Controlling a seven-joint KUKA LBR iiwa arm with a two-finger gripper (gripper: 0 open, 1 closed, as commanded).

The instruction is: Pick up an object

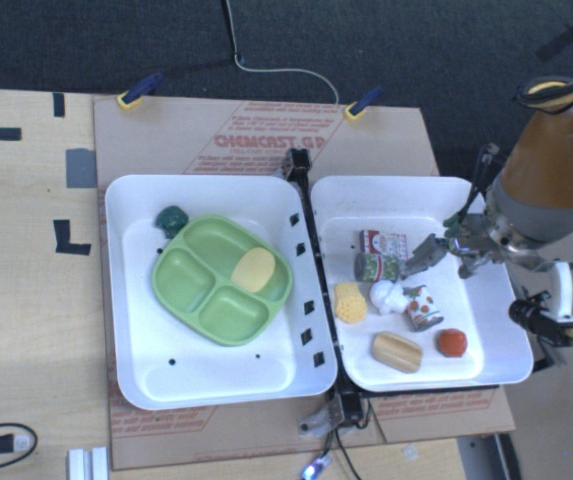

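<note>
My gripper (421, 259) hangs over the middle of the right bin (486, 368), reaching in from the right. It is just right of a small can with a red and green label (378, 255) and above a small red, white and brown item (423, 311). Nothing shows in its grasp. Also lying in this bin are a yellow lumpy piece (350, 303), a white piece (390, 296), a tan bread roll (397, 351) and a red tomato (452, 343).
The left bin (136, 368) holds a green divided plate (216, 286) with a pale yellow item (255, 268) on it, and a dark green item (172, 220) sits at its back left. A black divider (311, 268) runs between the bins.
</note>
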